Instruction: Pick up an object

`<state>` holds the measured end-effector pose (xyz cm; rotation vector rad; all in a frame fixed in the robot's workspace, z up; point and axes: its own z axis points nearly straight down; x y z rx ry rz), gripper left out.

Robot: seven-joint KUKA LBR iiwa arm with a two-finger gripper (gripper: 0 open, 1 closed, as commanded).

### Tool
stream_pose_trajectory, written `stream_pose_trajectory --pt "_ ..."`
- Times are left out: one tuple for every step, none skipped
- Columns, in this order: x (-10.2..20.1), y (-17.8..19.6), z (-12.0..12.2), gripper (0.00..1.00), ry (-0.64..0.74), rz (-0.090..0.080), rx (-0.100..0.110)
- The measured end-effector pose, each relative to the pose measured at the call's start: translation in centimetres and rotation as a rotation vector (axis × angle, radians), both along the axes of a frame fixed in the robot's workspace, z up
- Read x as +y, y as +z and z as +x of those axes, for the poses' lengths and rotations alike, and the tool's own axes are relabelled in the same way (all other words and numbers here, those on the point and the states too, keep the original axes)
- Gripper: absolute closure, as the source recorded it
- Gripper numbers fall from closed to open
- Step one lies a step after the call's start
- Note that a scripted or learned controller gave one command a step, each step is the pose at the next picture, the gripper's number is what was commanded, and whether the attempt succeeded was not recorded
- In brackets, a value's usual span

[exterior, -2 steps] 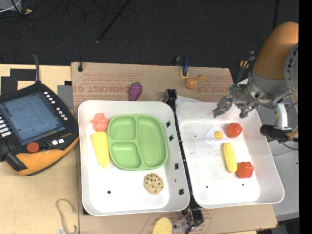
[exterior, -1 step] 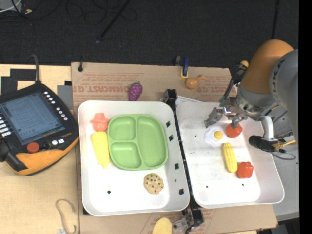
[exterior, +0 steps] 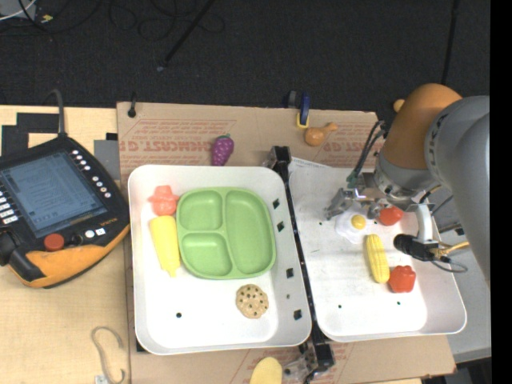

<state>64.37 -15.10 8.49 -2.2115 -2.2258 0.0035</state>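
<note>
In the right bin (exterior: 400, 322) lie a white fried egg with a yellow yolk (exterior: 352, 225), a small red tomato (exterior: 390, 216), a yellow corn cob (exterior: 376, 258) and a red pepper (exterior: 402, 278). My gripper (exterior: 357, 207) hangs low at the bin's upper middle, just above the egg. It stands open, one finger (exterior: 333, 210) left of the egg and the other near the tomato. Nothing is gripped between them. The grey arm with its orange band (exterior: 424, 126) comes in from the right and hides the bin's far right corner.
The left bin (exterior: 160, 326) holds a green divided plate (exterior: 224, 232), a yellow corn piece (exterior: 164, 245), a pink-red toy (exterior: 162, 201) and a cookie (exterior: 252, 301). Purple grapes (exterior: 222, 149) and an orange toy (exterior: 318, 134) lie behind the bins. A teach pendant (exterior: 48, 206) sits at left.
</note>
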Motion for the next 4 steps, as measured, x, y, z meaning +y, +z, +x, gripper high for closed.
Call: stream_pose_trajectory --pt "-0.1 1.6 0.3 1.00 0.001 -0.002 -0.010" --pt "-0.5 6.1 -0.3 1.00 -0.010 -0.001 -0.007" --pt "-0.9 12.4 0.0 1.00 -0.009 -0.002 -0.009" --pt "-1.0 14.4 0.0 1.00 -0.007 -0.001 -0.006"
